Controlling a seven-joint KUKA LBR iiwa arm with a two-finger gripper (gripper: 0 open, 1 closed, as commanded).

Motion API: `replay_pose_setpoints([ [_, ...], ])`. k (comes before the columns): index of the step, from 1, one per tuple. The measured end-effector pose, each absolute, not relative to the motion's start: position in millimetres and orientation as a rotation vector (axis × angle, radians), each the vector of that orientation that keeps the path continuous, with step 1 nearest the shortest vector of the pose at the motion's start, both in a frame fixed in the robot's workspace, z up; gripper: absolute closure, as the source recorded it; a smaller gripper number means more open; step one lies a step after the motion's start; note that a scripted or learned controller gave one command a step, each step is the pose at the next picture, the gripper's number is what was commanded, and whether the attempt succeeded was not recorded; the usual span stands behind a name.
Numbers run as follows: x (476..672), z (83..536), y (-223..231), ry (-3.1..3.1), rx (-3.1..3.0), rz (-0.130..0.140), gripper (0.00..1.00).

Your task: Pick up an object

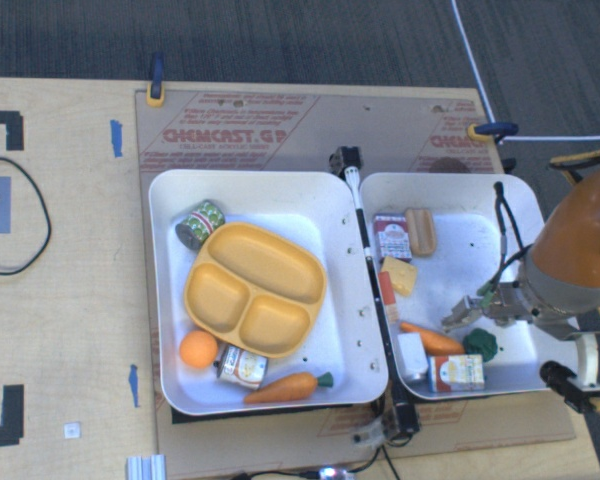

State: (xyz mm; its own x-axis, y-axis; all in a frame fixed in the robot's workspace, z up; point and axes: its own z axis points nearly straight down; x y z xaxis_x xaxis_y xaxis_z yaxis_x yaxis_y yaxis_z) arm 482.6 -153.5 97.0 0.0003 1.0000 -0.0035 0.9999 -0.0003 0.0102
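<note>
Gripper (pixel 467 311) is located over the right bin (pixel 520 193), low in its right-hand half, at the end of the grey arm with the orange band (pixel 580 238). Its two fingers point toward the bin's centre and stand narrowly apart, with only bare bin floor visible between them; no object is held.

Nearest objects: a carrot (pixel 432 340) lies just below and left of the fingertips, not touching them as far as can be judged. A dark green round item (pixel 480 344) sits just below the gripper body, beside the carrot's thicker end. A small carton with a red and white label (pixel 459 371) lies at the bin's front wall, with a white block (pixel 411 354) to its left.

Further up the same bin: a yellow wedge resembling cheese (pixel 403 277), a red and white packet (pixel 391 237), and a tan bread-like piece (pixel 421 230) beside it near the rear. A thin red stick (pixel 386 294) lies along the left wall.

Left bin (pixel 170 193): a yellow divided tray (pixel 255 288) occupies the middle. A green can (pixel 200 224) is at its upper left, an orange (pixel 198 350) at its lower left, a small tin (pixel 242 367) beside the orange, and a second carrot (pixel 285 387) along the front wall.
</note>
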Motion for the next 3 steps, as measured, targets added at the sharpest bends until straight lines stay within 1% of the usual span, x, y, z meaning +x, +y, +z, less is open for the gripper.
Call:
replay_pose_setpoints([
  [1, 484.0, 107.3, -153.7, 2.211, 2.212, 0.010, 1.00],
  [2, 480.6, 185.4, -76.5, 2.223, 2.217, 0.004, 1.00],
  [3, 480.4, 185.2, -77.1, 2.222, 2.219, 0.003, 0.00],
])
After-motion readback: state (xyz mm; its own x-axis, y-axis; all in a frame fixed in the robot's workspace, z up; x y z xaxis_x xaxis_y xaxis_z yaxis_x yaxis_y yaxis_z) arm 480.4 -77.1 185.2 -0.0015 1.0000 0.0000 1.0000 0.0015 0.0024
